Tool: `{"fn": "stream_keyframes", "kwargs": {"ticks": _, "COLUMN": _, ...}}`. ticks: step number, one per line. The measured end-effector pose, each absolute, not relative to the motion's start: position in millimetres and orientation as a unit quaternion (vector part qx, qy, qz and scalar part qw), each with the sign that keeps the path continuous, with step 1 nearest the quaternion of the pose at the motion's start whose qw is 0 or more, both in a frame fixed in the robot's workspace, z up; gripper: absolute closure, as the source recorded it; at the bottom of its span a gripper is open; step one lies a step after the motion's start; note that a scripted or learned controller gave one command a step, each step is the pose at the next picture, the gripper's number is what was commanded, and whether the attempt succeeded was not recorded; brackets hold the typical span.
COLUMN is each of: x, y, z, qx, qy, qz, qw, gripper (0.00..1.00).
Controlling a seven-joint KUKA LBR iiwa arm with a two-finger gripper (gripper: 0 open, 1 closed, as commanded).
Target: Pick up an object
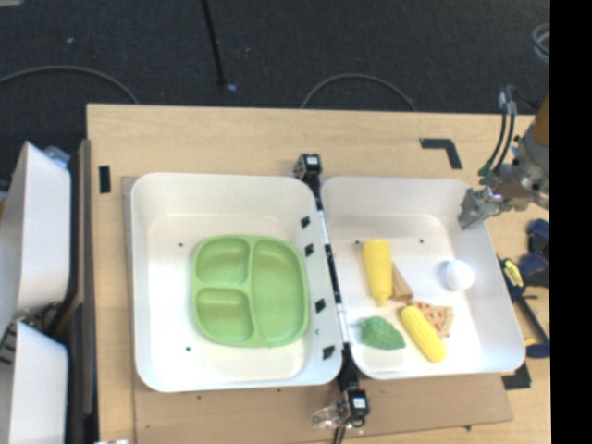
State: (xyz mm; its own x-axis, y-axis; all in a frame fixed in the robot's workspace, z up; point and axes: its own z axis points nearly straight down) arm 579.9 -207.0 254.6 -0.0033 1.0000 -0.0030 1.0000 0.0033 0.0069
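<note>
Two white bins (148, 248), one green divided plate (250, 290), two corn cobs (376, 268), one white ball (457, 275), one green leafy piece (382, 333), two pizza slices (438, 315)

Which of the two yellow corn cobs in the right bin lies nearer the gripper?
The upper corn cob, lying nearly upright beside the bin's centre, is nearer the gripper; the other cob lies slanted toward the front edge.
</note>
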Motion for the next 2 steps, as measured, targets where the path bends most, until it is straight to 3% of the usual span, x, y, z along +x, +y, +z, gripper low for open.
{"fn": "stream_keyframes", "kwargs": {"ticks": 2, "x": 604.0, "y": -112, "z": 265, "qx": 0.705, "qy": 0.709, "qz": 0.0008, "qw": 0.001, "gripper": 1.0}}
